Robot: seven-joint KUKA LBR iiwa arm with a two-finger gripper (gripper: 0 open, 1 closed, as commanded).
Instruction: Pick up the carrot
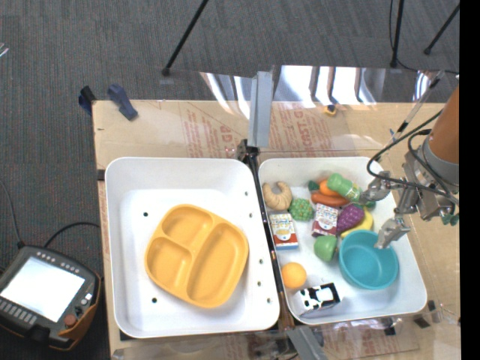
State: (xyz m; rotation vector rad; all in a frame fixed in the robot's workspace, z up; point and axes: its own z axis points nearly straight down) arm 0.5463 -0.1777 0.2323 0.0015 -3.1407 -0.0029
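Carrot (pixel 328 199): orange, lying flat in right bin (pixel 417 295), upper middle, among clustered toy foods. Touching green vegetable (pixel 344 185) just above and right; red snack packet (pixel 325 218) just below; purple grapes (pixel 349 217) to lower right, with yellow piece (pixel 364 221) beside them.

Same bin, left part: pretzel-shaped pastry (pixel 278 194) near upper left corner; small green leafy piece (pixel 301 209) beside it; juice carton (pixel 283 229) below; orange ball (pixel 293 275) lower down; black-and-white cow figure (pixel 318 297) near front wall. Green pepper-like piece (pixel 325 247) touching rim of teal bowl (pixel 368 259), bowl upright in right half of bin.

Jaws (pixel 381 210): spread open, gripping nothing, two fingers apart, upper fingertip over bin's right side near green vegetable, lower fingertip over teal bowl's rim. Well to right of carrot, not touching it. Grey arm entering from right, cables looped above wrist.

Left bin (pixel 120 201): one yellow divided plate (pixel 197 254), three compartments, lying flat near centre.

Worktop (pixel 165 126): brown board under both bins, printed red lettering, blue clamp (pixel 120 100) at far left corner. Handheld control pendant (pixel 46 291) at lower left, off worktop.
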